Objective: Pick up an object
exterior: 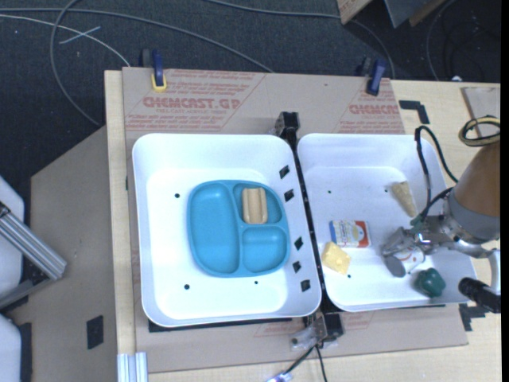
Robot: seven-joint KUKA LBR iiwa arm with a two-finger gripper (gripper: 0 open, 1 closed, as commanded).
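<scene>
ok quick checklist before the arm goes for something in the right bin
1. Hand over the right bin: ok.
2. Hand open or shut: cannot tell.
3. Anything held: cannot tell; nothing visibly between the fingers.
4. Nearest target, green object, beside the hand and apart from other items: ok.
5. Small packet and yellow piece lie close together, so a clean single pick there: not ok.

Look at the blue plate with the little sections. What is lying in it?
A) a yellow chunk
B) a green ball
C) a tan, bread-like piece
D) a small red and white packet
C. The tan, bread-like piece lies in the upper right section of the blue plate in the left bin, while the other small things sit in the right bin.
</scene>
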